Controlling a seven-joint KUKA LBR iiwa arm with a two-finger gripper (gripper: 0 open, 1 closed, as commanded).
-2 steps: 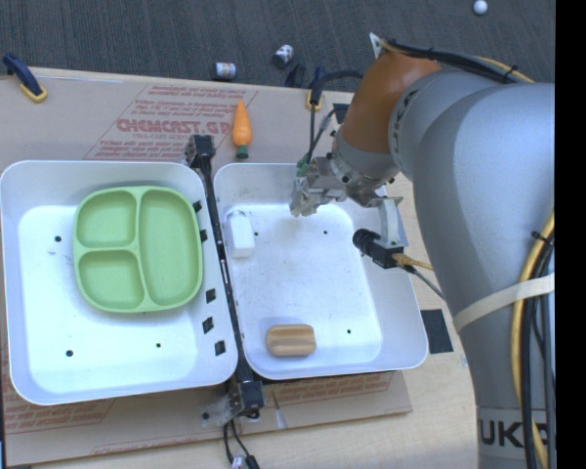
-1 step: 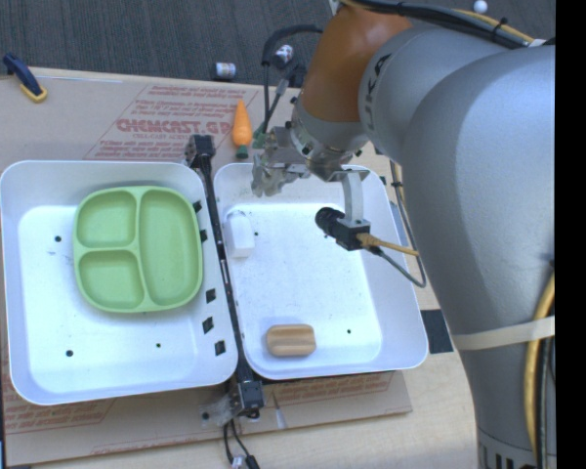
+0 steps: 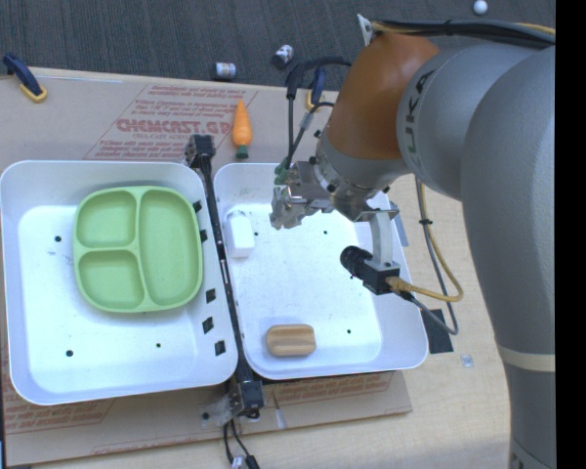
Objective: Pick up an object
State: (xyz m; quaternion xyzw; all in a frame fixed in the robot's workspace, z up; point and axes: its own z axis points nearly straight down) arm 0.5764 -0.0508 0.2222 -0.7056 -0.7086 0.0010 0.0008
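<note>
My gripper (image 3: 287, 209) hangs over the far part of the right bin (image 3: 402, 352), pointing down near its back left corner. A small white block (image 3: 239, 233) lies on the bin floor just left of the gripper, against the left wall. A tan, bread-like block (image 3: 290, 340) rests near the right bin's front edge, well clear of the gripper. Nothing shows in the gripper's grasp.
The left bin (image 3: 24, 364) holds a green divided plate (image 3: 139, 249). An orange carrot-like toy (image 3: 241, 125) lies on the cardboard behind the bins. The grey arm with its orange band (image 3: 381, 91) covers the right bin's far right side.
</note>
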